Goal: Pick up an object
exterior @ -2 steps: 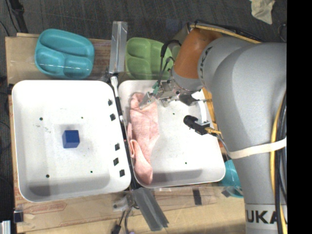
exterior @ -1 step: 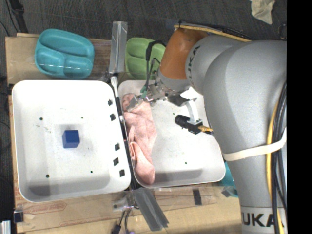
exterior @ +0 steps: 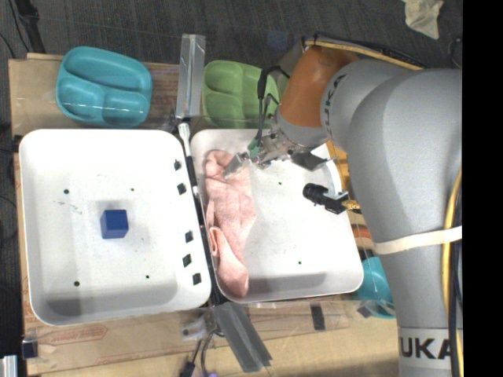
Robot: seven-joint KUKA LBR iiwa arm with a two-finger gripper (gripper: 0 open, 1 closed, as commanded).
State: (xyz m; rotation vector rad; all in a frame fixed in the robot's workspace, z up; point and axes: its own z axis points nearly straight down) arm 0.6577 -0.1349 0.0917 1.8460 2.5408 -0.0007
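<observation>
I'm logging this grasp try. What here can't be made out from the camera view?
In the camera view:
- Whether the gripper has the cloth: contact spot too small and blurred.
- The right bin: right side hidden under the arm.
- The teal thing beside that bin's near corner: mostly behind the arm.

Cloth [exterior: 229, 210] lines right bin's [exterior: 310, 246] left, open floor beside

Wooden bench [exterior: 141, 326] (dark carpeted floor [exterior: 118, 6])

The block [exterior: 115, 223] at left is blue; the cloth [exterior: 230, 218] at centre, pale pink. The left bin [exterior: 47, 179] and right bin [exterior: 299, 226] are white.
</observation>
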